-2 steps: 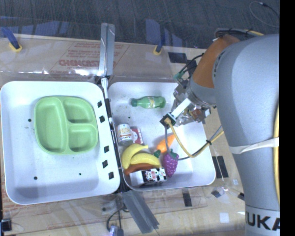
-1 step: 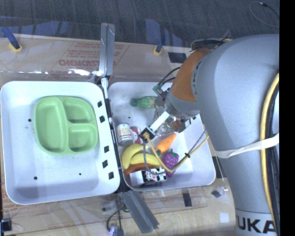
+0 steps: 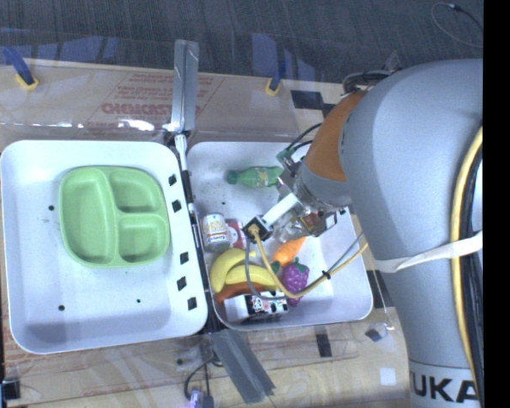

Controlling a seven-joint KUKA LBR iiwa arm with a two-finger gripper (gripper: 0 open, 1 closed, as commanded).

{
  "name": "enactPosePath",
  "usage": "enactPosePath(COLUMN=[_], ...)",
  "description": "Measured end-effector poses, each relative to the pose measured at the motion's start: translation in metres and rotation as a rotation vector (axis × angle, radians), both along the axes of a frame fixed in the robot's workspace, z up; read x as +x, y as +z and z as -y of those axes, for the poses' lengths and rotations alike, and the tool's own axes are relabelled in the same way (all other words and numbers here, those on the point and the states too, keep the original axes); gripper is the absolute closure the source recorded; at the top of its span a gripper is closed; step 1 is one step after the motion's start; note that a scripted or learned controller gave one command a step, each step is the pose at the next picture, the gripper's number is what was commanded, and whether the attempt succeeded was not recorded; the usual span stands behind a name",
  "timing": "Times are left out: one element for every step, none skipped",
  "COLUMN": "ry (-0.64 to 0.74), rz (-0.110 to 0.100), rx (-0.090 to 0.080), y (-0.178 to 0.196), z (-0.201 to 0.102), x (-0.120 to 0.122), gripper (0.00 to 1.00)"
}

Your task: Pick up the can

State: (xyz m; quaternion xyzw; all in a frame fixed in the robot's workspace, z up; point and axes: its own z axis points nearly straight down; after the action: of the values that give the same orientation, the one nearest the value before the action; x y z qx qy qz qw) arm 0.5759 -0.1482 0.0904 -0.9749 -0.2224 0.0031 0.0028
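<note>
Two white bins sit side by side on the bench (image 3: 110,372), and we take the bananas (image 3: 232,266) in the right bin (image 3: 344,300) as our landmark. Nearest to us, just in front of the bananas and against that bin's near wall, lies a small black-and-white packet (image 3: 266,304). A red-orange thing (image 3: 228,292) peeks out at the bananas' near edge, touching them; we cannot tell what it is. Just beside the bananas, on the arm's side, sits a bunch of purple grapes (image 3: 296,275). Just beyond the grapes an orange carrot (image 3: 289,249) lies at a tilt.

The can (image 3: 215,230), small with a red and white label, is just behind the bananas, close to the wall next to the left bin (image 3: 34,313). We cannot tell whether it stands or lies on its side.

The tool (image 3: 302,221) hangs behind the bananas on the arm's side, over the far end of the carrot and apart from the can. We cannot tell whether the tool is apart or together. The grey arm (image 3: 408,168) with its orange band rises from it, away from the bananas.

Well apart from the bananas, across the dividing walls, a green plate (image 3: 115,215) with three sections lies flat in the left bin. Farthest behind the bananas, near the right bin's far wall, a green bottle (image 3: 255,176) lies on its side.
</note>
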Motion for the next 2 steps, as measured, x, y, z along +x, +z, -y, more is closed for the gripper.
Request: enactPosePath(ry=[0.330,0.402], rz=[0.006,0.003], rx=[-0.001,0.001], y=[0.125,0.103], z=[0.007,0.038], x=[0.040,0.041], gripper=[1.00,1.00])
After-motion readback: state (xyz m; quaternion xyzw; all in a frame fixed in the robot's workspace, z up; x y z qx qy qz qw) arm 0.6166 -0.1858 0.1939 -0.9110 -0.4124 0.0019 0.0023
